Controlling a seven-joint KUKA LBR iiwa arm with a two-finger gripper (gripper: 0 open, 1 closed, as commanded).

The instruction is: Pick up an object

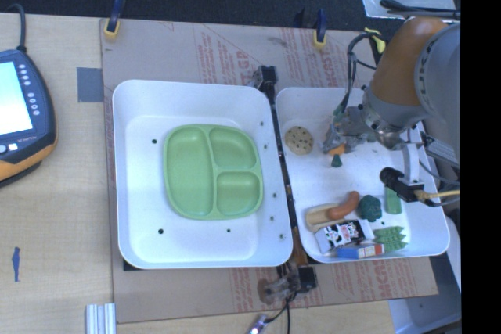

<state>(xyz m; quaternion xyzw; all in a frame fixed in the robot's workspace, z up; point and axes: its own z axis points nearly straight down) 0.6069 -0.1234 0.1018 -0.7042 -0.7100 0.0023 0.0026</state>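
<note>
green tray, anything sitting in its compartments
Nothing lies in the green tray: all three compartments show bare green. It rests flat in the left white bin. The bin floor beneath the tray is covered, so what is there cannot be seen.

The right bin (313, 192) holds a scatter of small toys. A round tan cookie (298, 139) lies flat near the bin's left wall toward the far end. Toward the near end, a hot dog in a bun (335, 210) lies at a slant, with a dark green broccoli piece (369, 207) just beside its right tip. In front of them lie a black-and-white milk carton (344, 233), a slim orange-and-blue piece (358, 251) and a green leafy piece (391, 238).
</note>
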